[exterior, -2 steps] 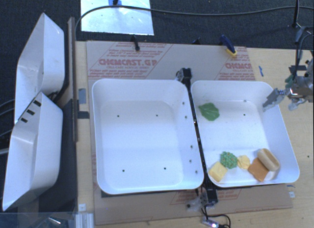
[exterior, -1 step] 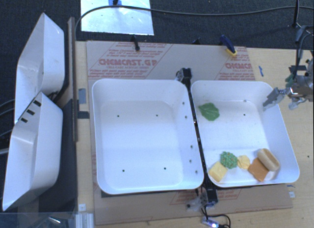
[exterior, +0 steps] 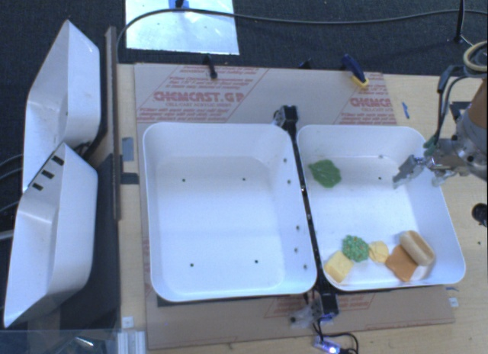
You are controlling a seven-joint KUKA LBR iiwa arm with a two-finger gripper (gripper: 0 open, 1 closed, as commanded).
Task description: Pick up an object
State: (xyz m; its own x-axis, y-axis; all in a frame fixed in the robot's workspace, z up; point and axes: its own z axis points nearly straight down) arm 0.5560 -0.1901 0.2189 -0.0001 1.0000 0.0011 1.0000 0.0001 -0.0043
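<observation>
White plastic forms both shallow bins on the bench: the left bin (exterior: 221, 215) and the right bin (exterior: 366, 154) touch along their shared rim. Reaching in from the right, the grey metal two-finger gripper (exterior: 406, 172) hangs over the right bin's right edge, about midway along it; whether its fingers are spread or pressed together I cannot tell, and nothing is visible between them. A flat, leafy green piece (exterior: 325, 172) lies near the right bin's far left corner, well apart from the gripper. Along the near edge sit, left to right, a pale yellow block (exterior: 339, 267), a bumpy green broccoli-like lump (exterior: 355, 247), a small yellow lump (exterior: 378, 251), an orange wedge (exterior: 401, 264) and a tan bread-like roll (exterior: 417, 246), closely grouped.
</observation>
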